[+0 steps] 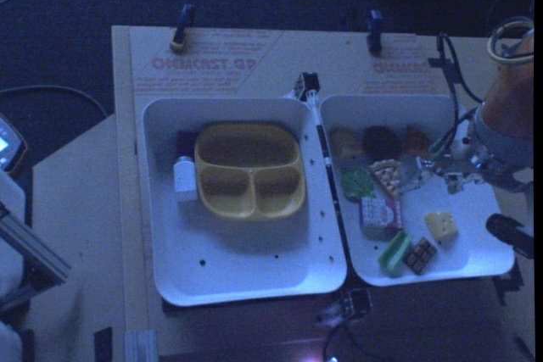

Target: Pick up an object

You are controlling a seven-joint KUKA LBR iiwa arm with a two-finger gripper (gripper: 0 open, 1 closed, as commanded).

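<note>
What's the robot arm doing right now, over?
Gripper low in right bin, nothing seen held. Toy foods scattered there, cheese wedge nearby. Yellow tray in left bin, well aside.

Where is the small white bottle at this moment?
The small white bottle stands in the left bin, touching the left edge of the yellow divided tray.

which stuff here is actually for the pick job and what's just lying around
For the job:
gripper, over the right bin
loose pieces in that bin: cheese wedge, chocolate bar, green block, red carton

Lying about:
yellow divided tray and small white bottle in the left bin
clamps on the board
</note>
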